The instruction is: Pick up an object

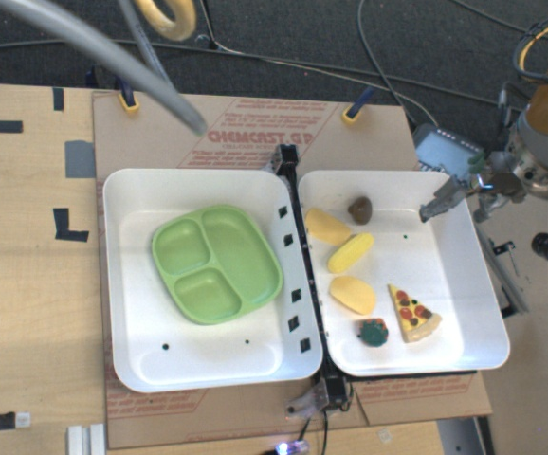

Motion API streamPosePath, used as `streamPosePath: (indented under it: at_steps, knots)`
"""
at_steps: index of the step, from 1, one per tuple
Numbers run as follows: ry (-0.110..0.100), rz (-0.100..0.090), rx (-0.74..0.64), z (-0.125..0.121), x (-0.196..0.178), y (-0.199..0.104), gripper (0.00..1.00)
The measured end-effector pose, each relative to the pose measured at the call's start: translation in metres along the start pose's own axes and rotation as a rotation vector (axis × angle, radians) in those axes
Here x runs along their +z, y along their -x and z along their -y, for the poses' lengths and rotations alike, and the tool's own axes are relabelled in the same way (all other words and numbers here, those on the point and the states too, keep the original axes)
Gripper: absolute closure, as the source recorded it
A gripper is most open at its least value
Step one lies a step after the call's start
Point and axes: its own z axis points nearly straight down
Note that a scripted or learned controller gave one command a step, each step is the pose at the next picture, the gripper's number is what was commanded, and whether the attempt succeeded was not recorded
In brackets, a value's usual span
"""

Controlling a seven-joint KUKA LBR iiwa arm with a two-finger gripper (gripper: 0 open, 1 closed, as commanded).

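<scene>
Gripper (437, 207) sits at the top right rim of the right bin (464, 282); can't tell how it's set, nothing visibly in it. Candidates in that bin: brown lump (360, 209), three yellow pieces (350, 252), green toy (374, 332), pizza slice (413, 314). Green divided tray (217, 263) lies in the left bin (132, 254).

Grey metal wrist with a dark slender pincer (432, 210), perhaps orange-banded above, black cables alongside.
</scene>
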Motion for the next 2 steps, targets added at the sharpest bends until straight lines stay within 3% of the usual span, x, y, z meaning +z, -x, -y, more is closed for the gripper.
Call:
streamPosePath:
  at_steps: [2]
  knots:
    - [-0.003,0.000,-0.001,-0.011,0.094,-0.010,0.00]
